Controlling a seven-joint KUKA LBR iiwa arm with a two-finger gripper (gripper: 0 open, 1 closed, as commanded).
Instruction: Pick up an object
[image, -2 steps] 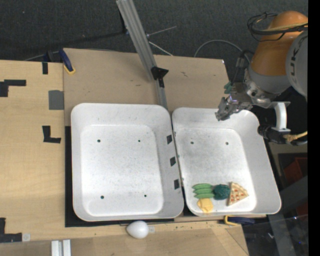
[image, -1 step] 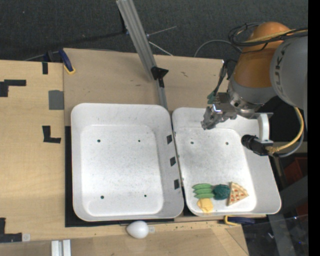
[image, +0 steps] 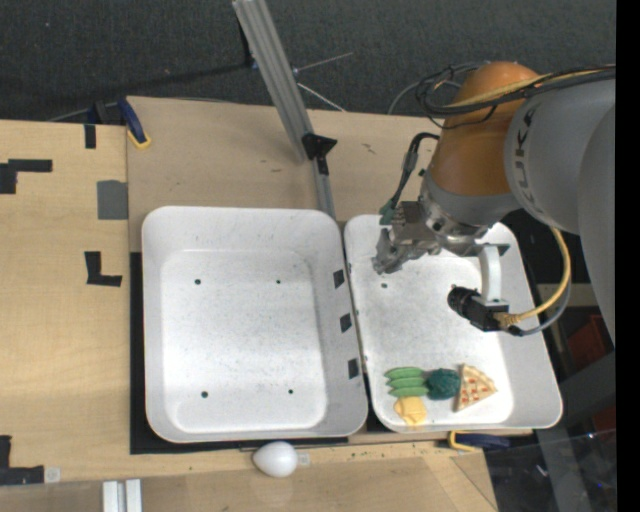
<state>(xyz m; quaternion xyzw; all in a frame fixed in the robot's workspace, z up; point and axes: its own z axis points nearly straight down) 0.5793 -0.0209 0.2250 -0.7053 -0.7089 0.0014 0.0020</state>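
Note:
My gripper (image: 393, 257) hangs over the back left part of the right bin (image: 430, 310), its fingertips close together above the bin floor with nothing seen between them. At the front of that bin lie a green pea pod (image: 405, 378), a dark green broccoli piece (image: 441, 381), a yellow piece (image: 410, 408) and a pizza slice (image: 474, 386). These objects sit well in front of the gripper, apart from it.
The left bin (image: 240, 320) stands beside the right one. A white egg-shaped object (image: 275, 459) lies on the bench in front of the left bin. A grey pole (image: 290, 100) slants in from the back. A black cable fitting (image: 475, 305) hangs off the arm over the right bin.

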